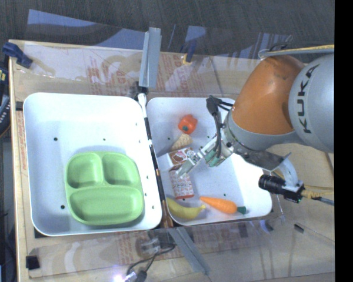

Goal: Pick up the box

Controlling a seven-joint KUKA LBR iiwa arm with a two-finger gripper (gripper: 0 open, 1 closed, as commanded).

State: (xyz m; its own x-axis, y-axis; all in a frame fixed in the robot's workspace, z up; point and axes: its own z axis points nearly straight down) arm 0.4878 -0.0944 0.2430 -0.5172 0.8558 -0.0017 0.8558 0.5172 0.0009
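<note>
The box [182, 187] is a small red and white carton lying flat in the right bin [247, 184], near the bin's left wall. My gripper [190, 161] reaches in from the right and hangs low over the box's far end, just below a tan ice cream cone [183, 141]. A red and white patch [179, 155] shows beside the gripper tip; whether it belongs to the box or is a separate thing is unclear. The arm's orange band [267, 101] covers the bin's far right corner.
In the right bin there are also an orange-red pepper [187, 123] at the back, and a banana [185, 209] and a carrot [221, 205] along the front wall. The left bin [41, 157] holds a green divided plate [105, 188].
</note>
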